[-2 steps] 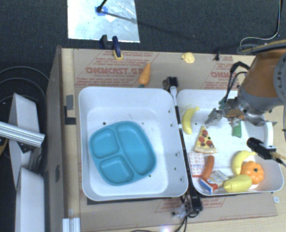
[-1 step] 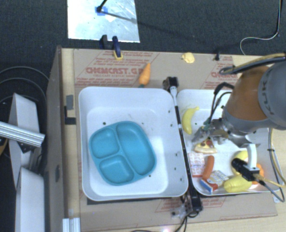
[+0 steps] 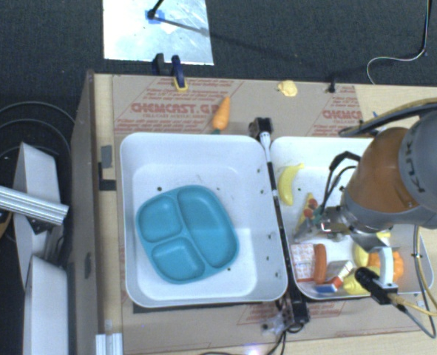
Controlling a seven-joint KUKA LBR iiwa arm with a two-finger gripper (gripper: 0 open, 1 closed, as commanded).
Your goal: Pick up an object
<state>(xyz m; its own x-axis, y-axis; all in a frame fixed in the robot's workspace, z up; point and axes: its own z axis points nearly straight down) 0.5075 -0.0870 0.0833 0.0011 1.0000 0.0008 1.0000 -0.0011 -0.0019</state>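
Note:
The right bin holds several small toy foods. A yellow banana lies near its left wall. A reddish sausage and a white patterned packet lie at the front left, with yellow pieces and an orange piece to their right. My gripper hangs low over the bin's left half, just above the sausage and packet and below the banana. The arm's grey and orange wrist covers the middle of the bin. I see nothing clearly held.
In the left bin rests a blue divided plate. An orange carrot-like toy and a small yellow item lie on the cardboard behind the bins. A black post stands between the bins at the back.

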